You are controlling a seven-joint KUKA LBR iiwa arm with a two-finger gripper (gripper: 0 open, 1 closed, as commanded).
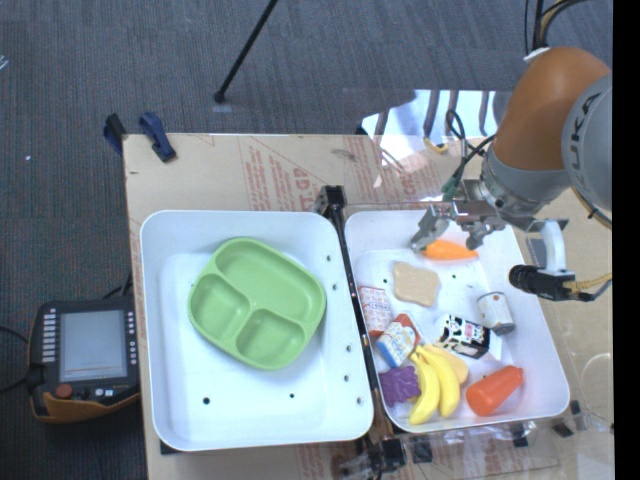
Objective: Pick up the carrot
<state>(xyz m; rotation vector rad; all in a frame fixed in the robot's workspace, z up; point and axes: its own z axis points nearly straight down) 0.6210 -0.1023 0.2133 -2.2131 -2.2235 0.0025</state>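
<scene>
gripper spread over the carrot at the far rim of the right bin

the gripper [455,230] sits low over the far end of the right bin [540,353], fingers splayed apart, one grey fingertip [426,234] out to the left and the other down on the right. the carrot [450,251] lies just below and between them, orange, lengthwise across the bin, its tip pointing right. nothing is clamped: the carrot rests on the bin floor, touching or nearly touching the fingers, too close to call.

tight up here. the bin's far wall runs right behind the tool, and the divider between the two bins is off to the left of the left finger, with a strip of bare white floor between. just nearer the camera from the carrot sits a slice of toast [416,284], close but apart from it. to the right of the tool there is bare floor up to the side wall, then a small can [495,312] further down.

further away from the tool the crowd thickens: bananas [438,383], a purple grape bunch [400,382], an orange-red pepper [494,390]. across the divider, the left bin [170,368] holds a green divided plate [257,303] with plenty of bare white around it.
</scene>
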